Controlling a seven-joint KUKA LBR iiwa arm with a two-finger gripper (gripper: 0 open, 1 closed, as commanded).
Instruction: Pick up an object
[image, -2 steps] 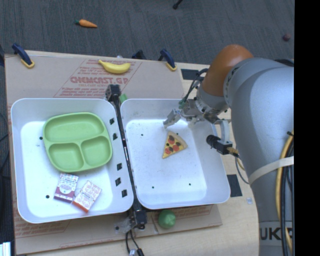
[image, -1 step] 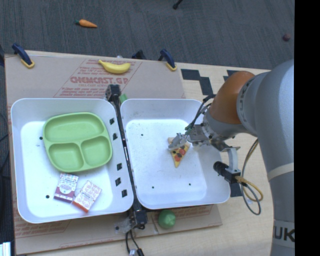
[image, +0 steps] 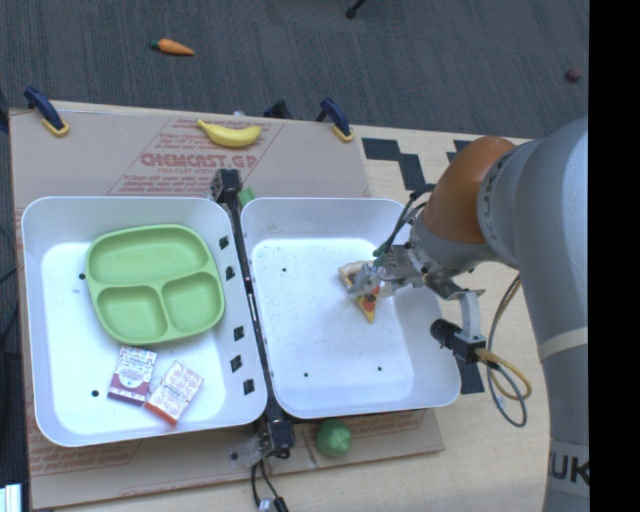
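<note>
Jaws (image: 372, 287) of unclear state over pizza slice (image: 366, 303); green tray (image: 153, 279), packets (image: 155, 385) in left bin (image: 40, 330).

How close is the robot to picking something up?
Done: the arm has reached into the right bin, and its gripper is right at a small orange-and-tan object. In hand: I can't tell whether it's gripped. Left: lifting it off the bin floor. The green tray and two packets sit in the left bin.

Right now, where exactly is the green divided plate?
The green divided plate lies in the left bin, toward its far end. Two small packets lie just in front of it, nearer the camera.
</note>
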